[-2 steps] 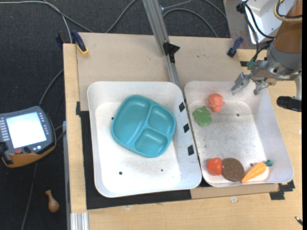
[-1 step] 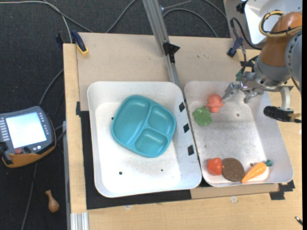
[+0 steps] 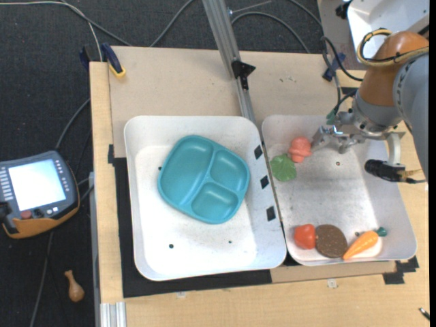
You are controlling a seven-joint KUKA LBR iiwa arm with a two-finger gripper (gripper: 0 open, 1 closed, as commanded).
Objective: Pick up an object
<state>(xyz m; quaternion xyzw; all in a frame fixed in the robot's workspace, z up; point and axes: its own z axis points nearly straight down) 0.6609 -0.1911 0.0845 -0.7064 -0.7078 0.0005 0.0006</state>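
We see the claw low in the back part of the right bin, hanging from the grey arm that reaches in from the right. Whether it is open or closed we cannot tell; the metal parts at the wrist blur together from this angle.

The nearest thing to pick is a small pink piece, roundish, lying on the bin floor just to the left of the claw and a little toward the front edge of the desk. It looks close to touching the claw's tip, but we cannot say that it sits between the two sides, so we do not count it as held. Having no clear long axis, it should not demand any particular wrist turn.

Just beside the pink piece, further left and forward, lies a green leafy piece, against the bin's left wall. Well apart, along the front of the same bin, sit a red tomato, a brown round patty and an orange carrot. The left bin carries a teal divided plate.

We judge that the coming move turns on a short shift leftward over the pink piece.
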